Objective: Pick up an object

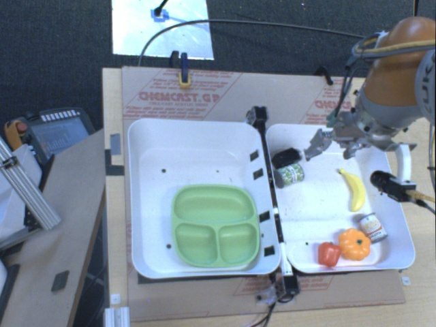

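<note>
Over the far edge of the right bin (402,251) the gripper (337,144) hangs at the end of the grey arm with its orange band, tilted down toward the bin floor. I can see two fingers spread apart, one reaching toward the divider and one nearer the arm, with nothing between them, so it is open and carrying nothing.

Closest to it, near the far corner by the divider, lies a dark jar (287,157) on its side, with a small green-speckled container (291,174) touching or just beside it. A miss looks likely there: the two sit so close that a descent on one could nudge the other, and a rounded thing on its side may roll out from the closing fingers.

Further toward the near edge a banana (354,191) lies alone, well apart from the rest. At the near right corner a small can (373,227), an orange pumpkin-like toy (354,244) and a red pepper-like piece (328,253) crowd together, hard against the wall; fingers coming down there could strike the rim or pinch two things at once.

The left bin (146,182) holds a green divided plate (216,225), flat and awkward to grip. Both bins rest on the desk (112,101).
</note>
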Robot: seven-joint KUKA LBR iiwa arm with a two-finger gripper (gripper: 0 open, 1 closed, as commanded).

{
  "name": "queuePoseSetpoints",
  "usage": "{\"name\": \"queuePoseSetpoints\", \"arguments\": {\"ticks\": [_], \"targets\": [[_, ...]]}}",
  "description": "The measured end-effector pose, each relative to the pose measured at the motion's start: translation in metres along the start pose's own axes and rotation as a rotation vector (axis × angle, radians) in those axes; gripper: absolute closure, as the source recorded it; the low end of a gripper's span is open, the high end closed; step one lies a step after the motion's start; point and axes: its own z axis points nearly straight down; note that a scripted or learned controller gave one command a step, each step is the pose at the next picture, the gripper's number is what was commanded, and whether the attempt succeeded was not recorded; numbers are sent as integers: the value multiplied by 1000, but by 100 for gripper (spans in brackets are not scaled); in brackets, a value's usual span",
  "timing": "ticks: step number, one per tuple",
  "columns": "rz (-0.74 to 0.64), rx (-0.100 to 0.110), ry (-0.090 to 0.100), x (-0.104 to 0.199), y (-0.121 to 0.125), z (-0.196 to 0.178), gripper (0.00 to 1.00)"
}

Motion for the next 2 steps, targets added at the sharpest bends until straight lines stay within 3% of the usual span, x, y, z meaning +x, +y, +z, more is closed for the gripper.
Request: {"name": "queuePoseSetpoints", "arguments": {"ticks": [1,2], "targets": [[-2,-11,-1,0,2,-6,0],[0,-8,-1,-4,-2,37,0]]}}
